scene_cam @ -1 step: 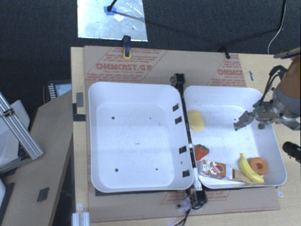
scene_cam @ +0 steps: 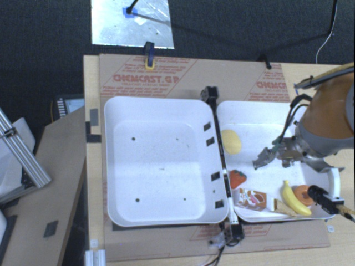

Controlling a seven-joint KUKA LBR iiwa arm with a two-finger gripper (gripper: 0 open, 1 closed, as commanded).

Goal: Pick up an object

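The right bin (scene_cam: 260, 111) holds a yellow lemon-like fruit (scene_cam: 232, 142) near its left wall. Toward the front lie a red strawberry-like piece (scene_cam: 237, 178), a small printed packet (scene_cam: 252, 198), a banana (scene_cam: 294, 198) and an orange round item (scene_cam: 303, 192) tucked behind the banana. My gripper (scene_cam: 265, 155) hangs over the middle of this bin, right of the yellow fruit and above the front items. It looks open, with nothing between its fingers. The arm's orange band (scene_cam: 333, 112) sits over the bin's right side.
The left bin (scene_cam: 113, 148) lies beside the right one, with a black clipped divider (scene_cam: 219, 154) between them. A black part with a white bracket (scene_cam: 326, 197) sticks out over the right bin's front right corner. Both bins rest on cardboard (scene_cam: 166, 73).
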